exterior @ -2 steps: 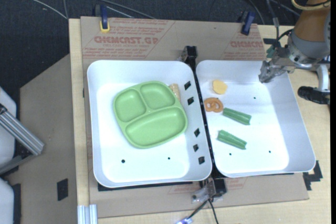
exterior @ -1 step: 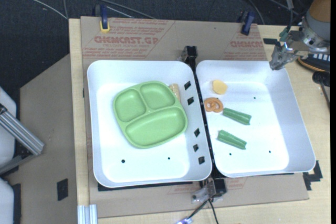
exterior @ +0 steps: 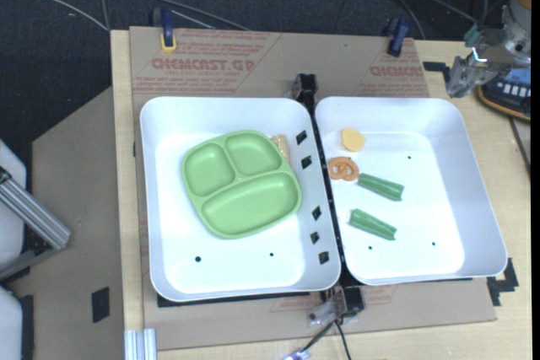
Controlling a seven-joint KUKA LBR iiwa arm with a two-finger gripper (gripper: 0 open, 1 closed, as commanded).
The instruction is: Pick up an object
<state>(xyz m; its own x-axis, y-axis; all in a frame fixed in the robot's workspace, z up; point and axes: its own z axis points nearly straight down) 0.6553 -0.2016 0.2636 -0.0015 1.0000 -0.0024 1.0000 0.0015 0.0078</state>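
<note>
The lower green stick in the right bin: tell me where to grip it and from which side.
Grip the lower green stick at its middle, coming straight down from above, fingers closing across its narrow width. It lies flat and slanted on the right bin floor, apart from the upper green stick, so there is room on both long sides.

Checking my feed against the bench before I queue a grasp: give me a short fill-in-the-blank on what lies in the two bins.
1. The green divided plate lies in the ____ bin.
2. The right bin holds ____ green sticks, one above the other.
3. The yellow disc lies just above the ____ ring.

Missing words: left; two; orange
</note>
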